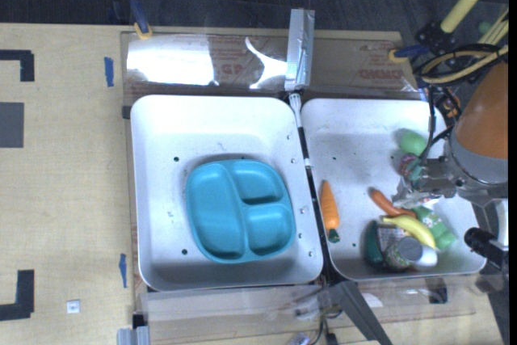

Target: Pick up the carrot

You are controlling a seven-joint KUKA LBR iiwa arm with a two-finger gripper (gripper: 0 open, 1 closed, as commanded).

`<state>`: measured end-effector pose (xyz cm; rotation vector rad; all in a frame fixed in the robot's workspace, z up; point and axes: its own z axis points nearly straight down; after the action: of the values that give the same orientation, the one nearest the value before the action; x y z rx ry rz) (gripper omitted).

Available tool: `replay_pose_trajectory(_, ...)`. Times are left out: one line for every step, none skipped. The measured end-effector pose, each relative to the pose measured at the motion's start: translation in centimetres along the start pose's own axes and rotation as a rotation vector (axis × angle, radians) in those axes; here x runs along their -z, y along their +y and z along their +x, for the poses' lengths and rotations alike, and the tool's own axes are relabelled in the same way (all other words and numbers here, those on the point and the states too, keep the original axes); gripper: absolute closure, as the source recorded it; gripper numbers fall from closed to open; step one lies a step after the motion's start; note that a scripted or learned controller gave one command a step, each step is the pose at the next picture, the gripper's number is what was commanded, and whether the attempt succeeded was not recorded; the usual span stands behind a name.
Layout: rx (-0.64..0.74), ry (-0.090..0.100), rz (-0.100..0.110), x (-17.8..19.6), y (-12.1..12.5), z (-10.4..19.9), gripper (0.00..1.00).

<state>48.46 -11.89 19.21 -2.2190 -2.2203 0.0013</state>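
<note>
Carrot (329,208) lies in right bin (355,121)

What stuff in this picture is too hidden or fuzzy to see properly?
- End effector, camera view: the arm's own wrist covers it.
- Green item in the right bin: partly behind the arm and a cable, too blurry to name.
- Can: the banana lies across it; its label is too small to read.
- Carrot: in plain view beside the bin's left wall.

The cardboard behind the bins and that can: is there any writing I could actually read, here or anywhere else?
Cardboard strip behind the bins: reddish printing, too blurred to read.
Can in the right bin: patterned label, too small to read.
Small tag on the bench: no legible mark.
Nothing else carries text.
</note>
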Motion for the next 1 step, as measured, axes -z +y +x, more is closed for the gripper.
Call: replay_pose_trajectory(0.017,-0.002,-0.007,-9.66,-0.34,0.00,0.00)
